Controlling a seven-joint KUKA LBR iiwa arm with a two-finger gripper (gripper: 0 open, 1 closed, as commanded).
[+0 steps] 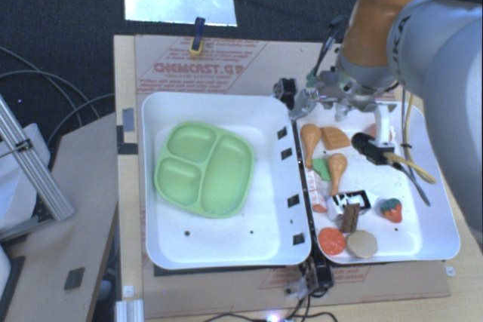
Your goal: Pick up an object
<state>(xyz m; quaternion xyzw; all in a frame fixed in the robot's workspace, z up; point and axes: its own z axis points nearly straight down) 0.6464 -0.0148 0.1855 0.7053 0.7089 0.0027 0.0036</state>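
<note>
Over the right bin point(441, 237), near its far wall, the tool point(343, 103) is seen below the grey arm point(445, 49); whether it is open or closed cannot be told, and nothing is seen held. The pickable items are crowded along that bin's left side: an orange drumstick point(336, 168), a croissant-like piece point(334, 136), a green piece point(322, 167), a brown block point(350, 217), a red disc point(331, 240), a tan disc point(361, 243) and a strawberry point(390, 210). All are judged light, stiff and smooth, hence liable to slip. The drumstick's narrow shaft is judged the best hold. Little room is left against the dividing wall; more is left towards the bin's right. A green tray point(204, 170) lies in the left bin point(162, 109).
</note>
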